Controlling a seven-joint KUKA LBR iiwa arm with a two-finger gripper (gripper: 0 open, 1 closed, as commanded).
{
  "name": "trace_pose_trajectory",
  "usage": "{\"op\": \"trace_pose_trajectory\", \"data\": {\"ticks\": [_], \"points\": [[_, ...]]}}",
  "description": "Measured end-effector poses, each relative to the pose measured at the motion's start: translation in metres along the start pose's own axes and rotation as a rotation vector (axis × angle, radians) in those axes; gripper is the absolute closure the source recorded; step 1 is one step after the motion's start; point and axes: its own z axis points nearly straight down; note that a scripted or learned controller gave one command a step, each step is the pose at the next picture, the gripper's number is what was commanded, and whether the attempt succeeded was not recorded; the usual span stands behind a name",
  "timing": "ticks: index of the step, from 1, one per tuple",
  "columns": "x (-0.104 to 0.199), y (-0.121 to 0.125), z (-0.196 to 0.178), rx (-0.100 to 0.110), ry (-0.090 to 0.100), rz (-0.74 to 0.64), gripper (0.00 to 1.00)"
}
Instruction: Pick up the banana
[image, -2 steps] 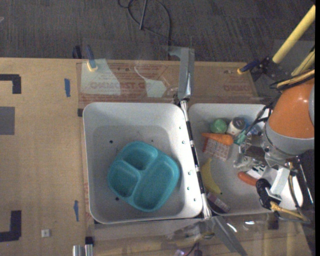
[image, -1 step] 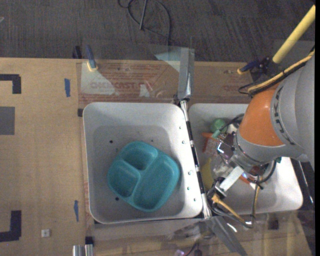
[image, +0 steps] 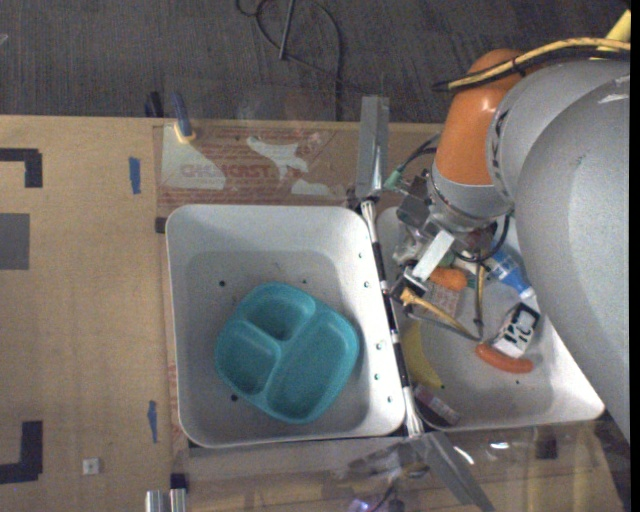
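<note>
My claw (image: 420, 272) hangs low over the near-left part of the right bin (image: 560, 395), just beside the wall it shares with the left bin (image: 190, 300). From this slanted view I cannot tell how the claw is set, nor whether anything sits in it. The banana (image: 420, 362) lies on the floor of the right bin, along that shared wall, just below my claw in the picture and apart from it; its yellow length runs toward the bin's lower corner. Near it lie an orange carrot-like piece (image: 505, 360), a white and black package (image: 518, 328), a small orange item (image: 450, 281) and a blue piece (image: 505, 268). In the left bin a teal divided tray (image: 287, 350) rests flat. Both bins sit on the wooden tabletop (image: 80, 300).
</note>
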Motion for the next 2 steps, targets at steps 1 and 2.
{"op": "trace_pose_trajectory", "data": {"ticks": [1, 2], "points": [[-0.042, 0.015, -0.237, -0.003, 0.001, -0.376, 1.00], [-0.048, -0.022, -0.142, 0.000, 0.000, -0.272, 1.00]]}}
